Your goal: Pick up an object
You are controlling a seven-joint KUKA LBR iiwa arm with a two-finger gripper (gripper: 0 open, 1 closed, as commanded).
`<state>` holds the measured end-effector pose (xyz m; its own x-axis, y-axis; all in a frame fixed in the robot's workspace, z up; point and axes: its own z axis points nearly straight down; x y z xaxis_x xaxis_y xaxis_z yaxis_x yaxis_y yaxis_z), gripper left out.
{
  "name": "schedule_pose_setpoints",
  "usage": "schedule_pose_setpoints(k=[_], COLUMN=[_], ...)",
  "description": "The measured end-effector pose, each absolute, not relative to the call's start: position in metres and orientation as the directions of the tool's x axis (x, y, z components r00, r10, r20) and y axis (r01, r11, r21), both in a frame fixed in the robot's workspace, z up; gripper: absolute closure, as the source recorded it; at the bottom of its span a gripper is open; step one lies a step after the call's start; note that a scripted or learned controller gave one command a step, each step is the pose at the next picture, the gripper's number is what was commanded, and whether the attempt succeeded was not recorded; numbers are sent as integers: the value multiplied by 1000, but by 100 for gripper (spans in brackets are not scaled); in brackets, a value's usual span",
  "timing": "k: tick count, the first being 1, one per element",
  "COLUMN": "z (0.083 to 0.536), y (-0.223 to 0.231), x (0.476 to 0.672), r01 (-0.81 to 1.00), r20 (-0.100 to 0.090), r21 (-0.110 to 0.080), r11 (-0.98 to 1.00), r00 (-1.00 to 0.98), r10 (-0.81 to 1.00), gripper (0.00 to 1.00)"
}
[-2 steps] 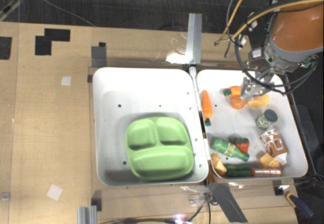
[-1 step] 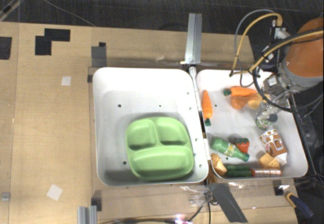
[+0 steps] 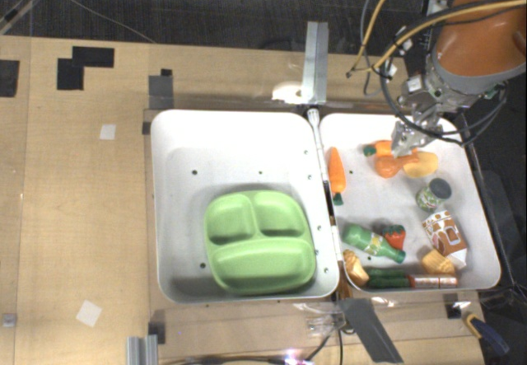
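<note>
Near edge of right bin (image 3: 486, 260): brown stick (image 3: 434, 281), green bottle (image 3: 375, 242). Far end — gripper (image 3: 405, 145) down on orange toy (image 3: 401, 161), touching it; finger state cannot be told. Left bin (image 3: 177, 149) — green tray (image 3: 258, 241).

An orange and yellow toy piece (image 3: 401, 163) lies flat near the back of the right bin (image 3: 486, 231), directly under the hand (image 3: 405, 143), apart from the carrot (image 3: 336, 171) at the bin's left wall.

No lettering is legible, even on the small carton (image 3: 445, 233).
</note>
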<state>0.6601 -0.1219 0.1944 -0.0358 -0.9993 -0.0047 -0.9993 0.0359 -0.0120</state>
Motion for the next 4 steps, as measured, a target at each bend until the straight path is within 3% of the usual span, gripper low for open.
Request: schedule_pose_setpoints(k=[1, 2, 3, 4], z=[156, 248, 97, 95], y=[-168, -150, -192, -192], x=[671, 672, 577, 576], r01=[-992, -999, -994, -994], r20=[-2, -2, -1, -2], r21=[-8, -17, -12, -8], r11=[-125, 28, 113, 112], r00=[125, -28, -113, -112], r10=[-992, -1000, -994, -994], gripper=[100, 100, 100, 0])
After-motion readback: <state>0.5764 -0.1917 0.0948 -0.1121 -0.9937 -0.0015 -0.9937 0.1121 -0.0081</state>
